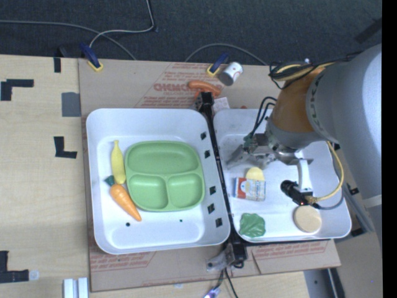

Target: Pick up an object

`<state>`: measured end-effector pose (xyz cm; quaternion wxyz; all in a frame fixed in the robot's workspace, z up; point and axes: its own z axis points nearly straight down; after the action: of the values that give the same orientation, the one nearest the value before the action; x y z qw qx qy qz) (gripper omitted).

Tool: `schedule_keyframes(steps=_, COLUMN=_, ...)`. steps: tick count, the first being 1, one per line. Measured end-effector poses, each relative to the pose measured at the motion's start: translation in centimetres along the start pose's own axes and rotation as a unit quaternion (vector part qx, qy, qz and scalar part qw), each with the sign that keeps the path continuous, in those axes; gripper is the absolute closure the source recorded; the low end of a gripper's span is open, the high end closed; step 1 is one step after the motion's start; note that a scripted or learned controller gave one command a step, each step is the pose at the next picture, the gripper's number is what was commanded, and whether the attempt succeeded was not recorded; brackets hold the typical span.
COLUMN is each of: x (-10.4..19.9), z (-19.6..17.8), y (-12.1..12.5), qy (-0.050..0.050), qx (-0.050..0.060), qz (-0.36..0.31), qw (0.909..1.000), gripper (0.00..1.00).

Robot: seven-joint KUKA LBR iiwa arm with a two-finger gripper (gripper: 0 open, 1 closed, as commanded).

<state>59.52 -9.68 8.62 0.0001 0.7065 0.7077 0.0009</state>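
Note:
My gripper (248,159) hangs over the left half of the right bin (282,124), fingers spread open with nothing between them. One grey finger (234,159) points toward the bin's left wall. Just below the gripper lies a small pale yellow piece (255,174), resting against a red and white packet (250,189). A green leafy toy (252,225) lies at the bin's front. A tan round disc (307,219) sits in the front right corner. The arm's grey body and orange band (291,107) cover the bin's back right part.
The left bin (99,126) holds a green divided plate (165,174), a yellow banana-like toy (117,161) and an orange carrot (125,202) along its left side. A black cable fitting (293,189) hangs by the disc. A small white roll (230,73) lies behind the bins.

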Motion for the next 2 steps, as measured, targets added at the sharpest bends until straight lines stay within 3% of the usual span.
schedule_keyframes(steps=1, x=-0.3, z=0.1, y=6.8, qy=-0.001, qx=-0.001, qz=0.0, qw=1.0, gripper=0.0)
schedule_keyframes(steps=2, x=0.1, z=0.0, y=5.2, qy=-0.002, qx=0.0, qz=0.001, qw=1.0, gripper=0.0)
